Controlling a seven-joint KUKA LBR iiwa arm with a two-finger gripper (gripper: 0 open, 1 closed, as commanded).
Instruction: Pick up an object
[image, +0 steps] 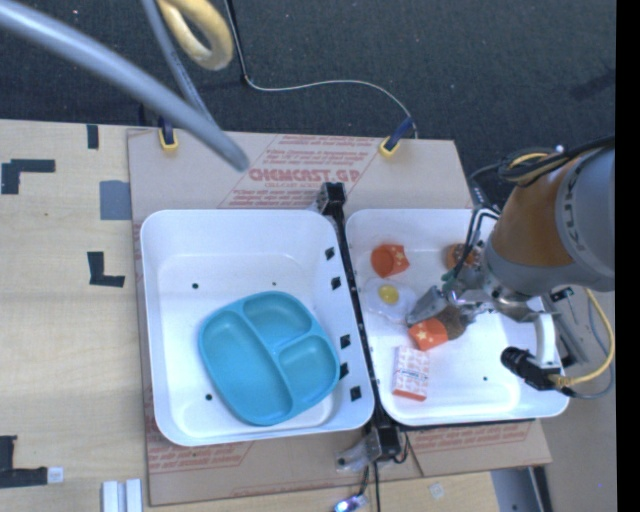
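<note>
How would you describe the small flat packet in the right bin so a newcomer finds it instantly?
Start at the right bin, the one the arm reaches into. Near its front wall lies the packet, flat, rectangular, white with orange-red print. Its neighbours, the two orange chunks and, are solid-coloured lumps farther back.

Small orange-red block (430, 334), right bin (500, 400), touching tool (432, 313)

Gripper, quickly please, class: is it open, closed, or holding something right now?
Gripper: down in the right bin, at the orange object; whether it is open, closed or holding cannot be told.
</note>
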